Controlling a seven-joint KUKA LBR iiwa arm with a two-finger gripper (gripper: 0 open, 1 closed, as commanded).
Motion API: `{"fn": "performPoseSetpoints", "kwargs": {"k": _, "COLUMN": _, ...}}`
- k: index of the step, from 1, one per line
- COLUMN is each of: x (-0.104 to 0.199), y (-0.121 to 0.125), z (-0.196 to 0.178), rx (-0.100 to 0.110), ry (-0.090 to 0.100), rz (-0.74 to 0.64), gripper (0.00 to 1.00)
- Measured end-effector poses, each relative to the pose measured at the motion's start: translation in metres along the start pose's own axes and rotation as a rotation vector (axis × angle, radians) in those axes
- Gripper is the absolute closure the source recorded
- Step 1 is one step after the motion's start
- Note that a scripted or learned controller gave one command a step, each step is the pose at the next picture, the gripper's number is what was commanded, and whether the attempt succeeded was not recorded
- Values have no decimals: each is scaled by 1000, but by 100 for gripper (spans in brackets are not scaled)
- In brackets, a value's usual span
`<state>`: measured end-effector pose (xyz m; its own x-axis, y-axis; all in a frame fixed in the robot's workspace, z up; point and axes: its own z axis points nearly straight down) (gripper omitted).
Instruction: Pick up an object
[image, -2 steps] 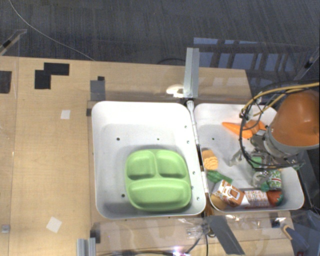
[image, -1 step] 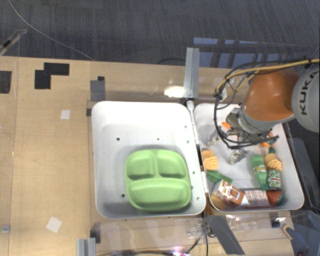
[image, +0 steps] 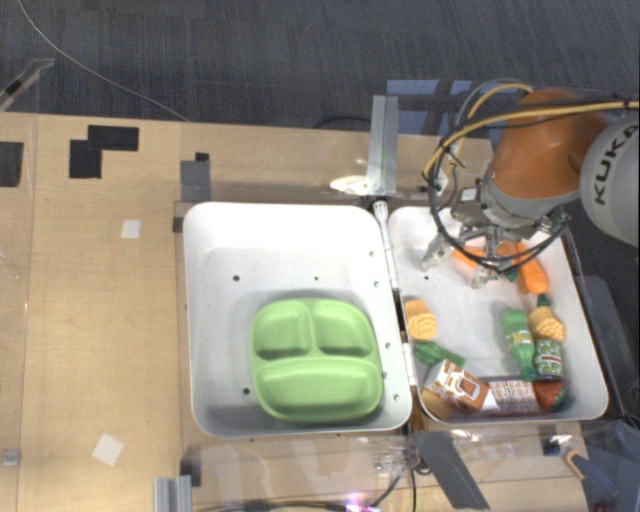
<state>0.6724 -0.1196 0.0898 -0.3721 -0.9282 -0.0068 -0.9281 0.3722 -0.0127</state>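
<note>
My gripper (image: 456, 268) hangs over the back of the right bin (image: 592, 372), and its two fingers (image: 432, 256) stand spread apart, so it is open. An orange carrot-like toy (image: 464, 257) lies on the bin floor under the gap between them; I cannot tell whether the fingers touch it. A second orange piece (image: 533, 275) lies just to its right, partly under the wrist. Nothing is lifted.
The right bin also holds a yellow corn toy (image: 420, 322), a green piece (image: 436, 352), a brown and white carton (image: 458, 388), a red and white packet (image: 515, 396) and a green bottle (image: 519, 340). A green divided plate (image: 315, 358) lies in the left bin (image: 215, 250).
</note>
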Motion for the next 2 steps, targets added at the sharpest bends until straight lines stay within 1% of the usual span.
{"fn": "performPoseSetpoints", "kwargs": {"k": 1, "x": 74, "y": 74, "z": -2, "rx": -2, "ry": 3, "rz": -41, "gripper": 0}}
{"fn": "performPoseSetpoints", "kwargs": {"k": 2, "x": 42, "y": -4, "z": 0, "rx": 0, "ry": 0, "rz": 115, "gripper": 0}}
